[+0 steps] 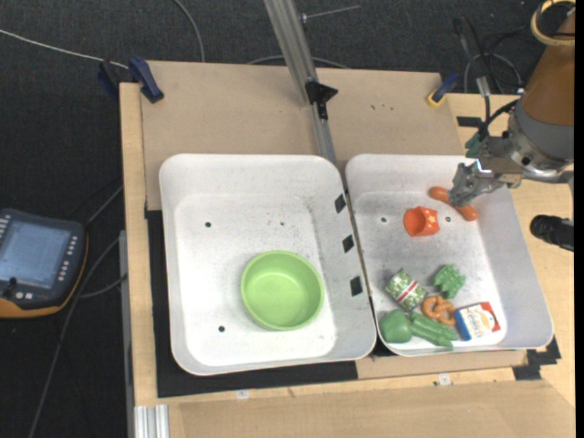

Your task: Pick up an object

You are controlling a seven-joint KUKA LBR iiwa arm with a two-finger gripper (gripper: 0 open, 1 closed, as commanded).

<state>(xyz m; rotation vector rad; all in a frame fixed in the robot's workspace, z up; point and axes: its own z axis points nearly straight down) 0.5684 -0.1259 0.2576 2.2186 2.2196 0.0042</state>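
Though jaw state of tool [471, 188] unreadable, orange carrot [453, 203] beneath, long axis seemingly left-to-right, slanting down.

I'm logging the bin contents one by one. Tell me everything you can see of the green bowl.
The green bowl is round, light lime green, plain and smooth, plastic by the look of it. It sits upright with its mouth up and nothing visible inside. It rests on the floor of the left bin, toward the near side and right of the middle. Nothing else touches it; the gripper is over the other bin.
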